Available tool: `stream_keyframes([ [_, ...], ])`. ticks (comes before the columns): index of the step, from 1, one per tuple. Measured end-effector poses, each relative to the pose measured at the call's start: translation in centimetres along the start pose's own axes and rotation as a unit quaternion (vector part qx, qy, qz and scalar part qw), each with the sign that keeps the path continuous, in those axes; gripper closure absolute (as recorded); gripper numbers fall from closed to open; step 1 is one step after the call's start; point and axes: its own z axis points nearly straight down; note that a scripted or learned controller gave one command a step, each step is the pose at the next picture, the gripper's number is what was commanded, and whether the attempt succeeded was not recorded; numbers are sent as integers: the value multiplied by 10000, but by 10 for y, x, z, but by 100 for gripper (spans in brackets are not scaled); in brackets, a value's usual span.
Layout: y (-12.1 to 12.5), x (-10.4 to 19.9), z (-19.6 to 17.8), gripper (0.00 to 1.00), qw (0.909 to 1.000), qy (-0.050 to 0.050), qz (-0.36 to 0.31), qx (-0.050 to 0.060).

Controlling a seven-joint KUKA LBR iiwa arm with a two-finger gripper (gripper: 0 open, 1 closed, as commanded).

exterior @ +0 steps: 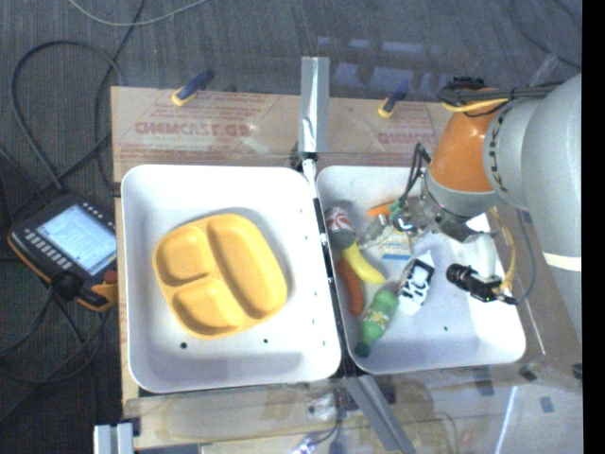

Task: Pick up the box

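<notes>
Camera view: arm comes in from the right edge, wrist low over the upper middle of the right bin [492,348]; gripper [408,218] is buried under the orange band, so can't tell how the jaws stand. Best guess for the box [391,246]: small flat white carton with blue print, lying just below the gripper, packed against a banana [363,264]. Main risk: the clutter. The banana touches the box on its left, an orange-red carrot-like piece [352,293] sits just beside it, a green bottle [377,315] and a black-and-white packet [414,285] lie right below. A descent slightly off would likely pinch the banana or packet instead, or shove the box into the bin wall. The box lies flat, so the jaws may skate over it. Can-like item [338,220] near the divider. Left bin [142,348] holds a yellow compartment tray [220,274], well apart, no interference.
</notes>
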Motion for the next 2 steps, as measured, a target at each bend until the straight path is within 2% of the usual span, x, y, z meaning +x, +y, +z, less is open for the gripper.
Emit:
stream_keyframes([
  [1,1,0,-10,100,10000,7,3,-6],
  [2,-11,51,-125,100,9991,18,415,66],
])
